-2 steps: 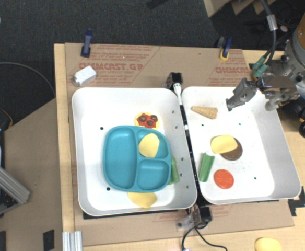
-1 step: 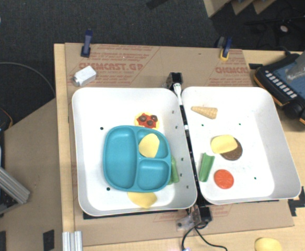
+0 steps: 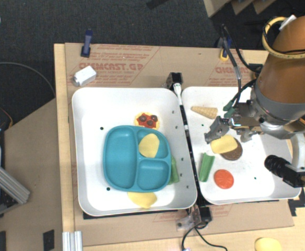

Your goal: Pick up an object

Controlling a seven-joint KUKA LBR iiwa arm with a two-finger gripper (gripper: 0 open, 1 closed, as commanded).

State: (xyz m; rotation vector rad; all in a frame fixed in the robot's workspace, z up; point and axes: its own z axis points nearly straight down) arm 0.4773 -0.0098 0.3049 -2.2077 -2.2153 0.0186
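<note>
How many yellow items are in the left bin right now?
2: one yellow piece in the blue tray's upper-right compartment, another at the tray's front edge, partly beneath it. More may be hidden underneath.

On your counter (image 3: pixel 63 140) two bins sit side by side. The left bin (image 3: pixel 84 156) holds a divided tray (image 3: pixel 126 163) with a pizza slice (image 3: pixel 147 121) behind it. In the right bin (image 3: pixel 278 190), a cone (image 3: pixel 204 110) lies at the back, a cookie sandwich (image 3: pixel 226 147) mid-bin under the tool (image 3: pixel 221 129), and a stick (image 3: pixel 206 167) beside a round disc (image 3: pixel 224 179) in front.
</note>
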